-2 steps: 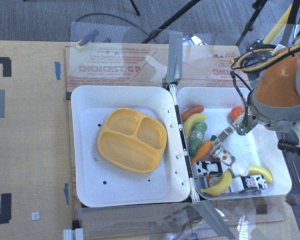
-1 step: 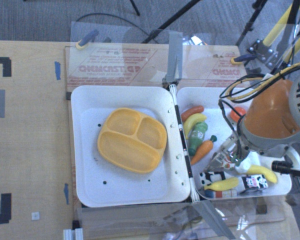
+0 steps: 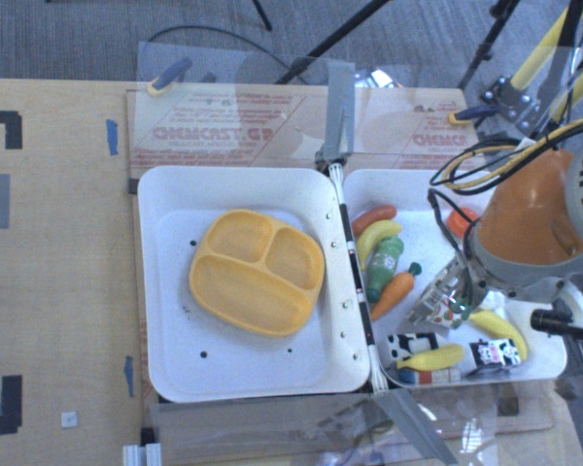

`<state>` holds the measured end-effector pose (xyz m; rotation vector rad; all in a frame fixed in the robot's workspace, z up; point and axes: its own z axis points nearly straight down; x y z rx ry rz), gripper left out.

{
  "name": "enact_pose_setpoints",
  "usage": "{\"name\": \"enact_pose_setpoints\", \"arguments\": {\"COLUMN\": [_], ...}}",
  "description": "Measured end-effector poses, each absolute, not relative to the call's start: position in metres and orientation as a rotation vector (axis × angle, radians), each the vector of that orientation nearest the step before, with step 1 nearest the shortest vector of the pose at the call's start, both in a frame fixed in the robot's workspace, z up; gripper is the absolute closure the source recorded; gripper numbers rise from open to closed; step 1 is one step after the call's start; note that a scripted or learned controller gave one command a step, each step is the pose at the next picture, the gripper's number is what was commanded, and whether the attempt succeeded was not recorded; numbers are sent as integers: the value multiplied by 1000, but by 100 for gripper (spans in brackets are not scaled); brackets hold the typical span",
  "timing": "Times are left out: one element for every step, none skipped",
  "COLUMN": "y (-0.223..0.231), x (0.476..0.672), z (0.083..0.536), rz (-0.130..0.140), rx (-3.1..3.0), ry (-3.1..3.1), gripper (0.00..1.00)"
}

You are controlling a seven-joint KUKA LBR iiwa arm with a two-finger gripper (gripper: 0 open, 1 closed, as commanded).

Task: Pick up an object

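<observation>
Carrot (image 3: pixel 393 295) lies just left of my gripper (image 3: pixel 441 304), slanting up-right; I can't tell the claw's state.

Yellow divided plate (image 3: pixel 257 272), white bins (image 3: pixel 165 289), orange carrot (image 3: pixel 394 293), green bottle (image 3: pixel 383 266), yellow banana (image 3: pixel 376 235), black-and-white cow toy (image 3: pixel 411 343)

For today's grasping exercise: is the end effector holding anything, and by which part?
Cannot be told: the end effector hangs over the right bin, with nothing visibly gripped.

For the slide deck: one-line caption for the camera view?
Gripper low in the right bin among toy food; yellow tray sits in the left bin.
</observation>
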<state>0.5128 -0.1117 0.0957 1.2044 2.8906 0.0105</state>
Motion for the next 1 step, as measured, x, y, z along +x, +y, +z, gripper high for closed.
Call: {"name": "enact_pose_setpoints", "arguments": {"y": [-29], "x": [519], "z": [201], "rz": [-2], "rx": [1507], "ry": [2760], "gripper": [100]}}
